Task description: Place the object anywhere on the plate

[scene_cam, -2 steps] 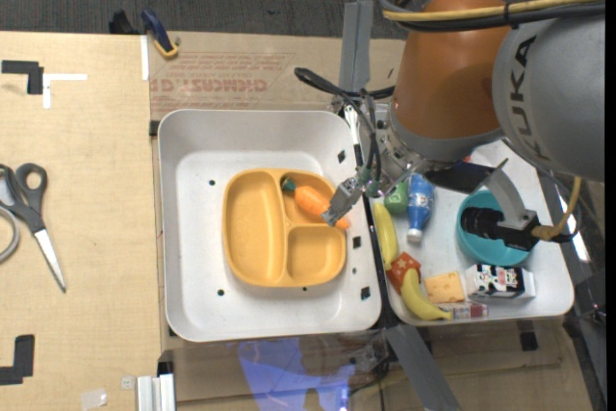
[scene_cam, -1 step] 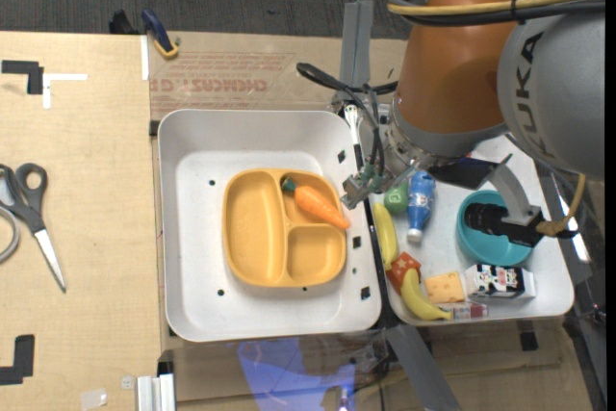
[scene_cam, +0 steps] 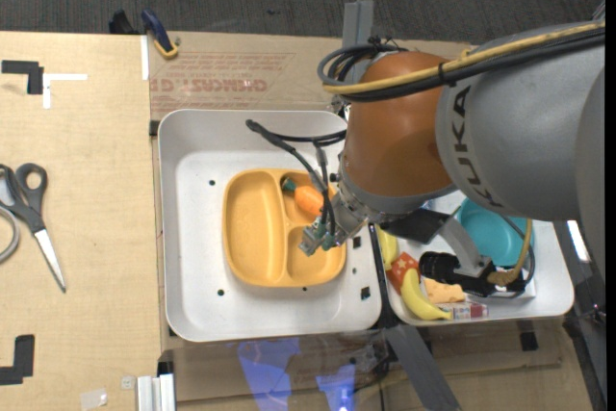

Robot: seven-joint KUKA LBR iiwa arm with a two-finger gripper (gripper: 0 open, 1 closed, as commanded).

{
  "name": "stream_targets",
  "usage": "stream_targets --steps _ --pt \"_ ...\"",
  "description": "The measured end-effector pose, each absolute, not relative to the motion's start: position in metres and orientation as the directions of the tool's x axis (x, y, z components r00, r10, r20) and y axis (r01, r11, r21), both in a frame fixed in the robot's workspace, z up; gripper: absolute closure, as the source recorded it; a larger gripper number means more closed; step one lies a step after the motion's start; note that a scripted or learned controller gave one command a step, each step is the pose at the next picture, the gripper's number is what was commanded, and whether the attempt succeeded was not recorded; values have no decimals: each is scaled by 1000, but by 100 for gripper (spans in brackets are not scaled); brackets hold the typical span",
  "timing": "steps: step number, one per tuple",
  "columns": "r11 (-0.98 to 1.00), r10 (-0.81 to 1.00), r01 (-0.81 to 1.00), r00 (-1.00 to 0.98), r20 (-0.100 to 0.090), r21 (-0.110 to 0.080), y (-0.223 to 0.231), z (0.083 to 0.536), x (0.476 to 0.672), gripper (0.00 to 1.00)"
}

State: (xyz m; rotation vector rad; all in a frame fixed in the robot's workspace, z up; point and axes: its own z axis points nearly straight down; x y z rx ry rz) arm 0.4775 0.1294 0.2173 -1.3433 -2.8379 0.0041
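Camera view looks down on our landmark, a yellow plastic plate (scene_cam: pixel 252 226) with raised dividers, which lies in the middle of the shallow white left-hand bin (scene_cam: pixel 183 207). On the plate, in the compartment at its far right corner as we see it, rests a small orange toy carrot with a green stem end (scene_cam: pixel 306 198); the stem end points toward the plate's centre ridge. Just below the carrot in the view, over the plate's right-hand side, we see the arm's gripper (scene_cam: pixel 320 234). It is very close to the carrot, but we cannot tell whether the two touch, and we cannot tell whether the gripper is open or closed, since the grey and orange wrist above hides much of it. We see nothing clearly held in it. Right of the plate, past the wall between the bins, the second white bin (scene_cam: pixel 553 301) holds a yellow banana (scene_cam: pixel 416 295), a teal plastic bowl (scene_cam: pixel 489 236) and a small red item (scene_cam: pixel 404 264) just above the banana. Well to the left of the plate, out on the pale wooden bench, a pair of grey-handled scissors (scene_cam: pixel 35 218) lies with its blades pointing toward the near edge. Beyond the plate, behind the left bin, a brown cardboard sheet (scene_cam: pixel 231 74) lies flat, with a blue clamp (scene_cam: pixel 159 32) at its far left corner.
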Motion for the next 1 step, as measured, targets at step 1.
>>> stream_targets --steps 1 --pt "633 774 774 -633 0 -3 129 217 478 0"
